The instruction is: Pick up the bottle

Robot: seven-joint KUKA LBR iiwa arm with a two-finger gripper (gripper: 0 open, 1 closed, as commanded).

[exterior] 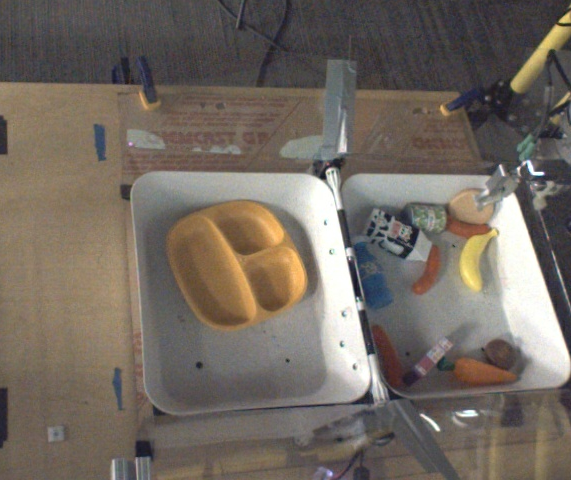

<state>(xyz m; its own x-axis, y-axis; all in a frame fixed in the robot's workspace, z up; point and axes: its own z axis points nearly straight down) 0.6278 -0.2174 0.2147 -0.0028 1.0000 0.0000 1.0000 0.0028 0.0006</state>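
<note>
The hand (502, 181) hung over the far right corner of the right bin (540, 268), its metal fingers low beside a round tan food piece (470, 206). Whether those fingers were spread or clenched could not be told from this slanted view, and nothing was visibly caught between them.

The bottle (431, 355), a small slim one with a purple and pink body, lay on its side well apart from the hand, toward the near edge of the same bin and off to the left of where the hand stood. A carrot (483, 371) lay just beside the bottle's right end, with a brown round piece (500, 352) close behind that, and a red pepper-like piece (386, 354) lay on the bottle's other side by the bin wall. A banana (475, 258), a small milk carton (393, 233) and a red sausage-shaped piece (427, 270) lay between the hand and the bottle.

Judged from this, the task stood at the approach step, with the grasp not yet made. The next move called for travel across the bin to above the bottle, the fingers turned to straddle its narrow body crosswise, then a descent clear of the carrot
</note>
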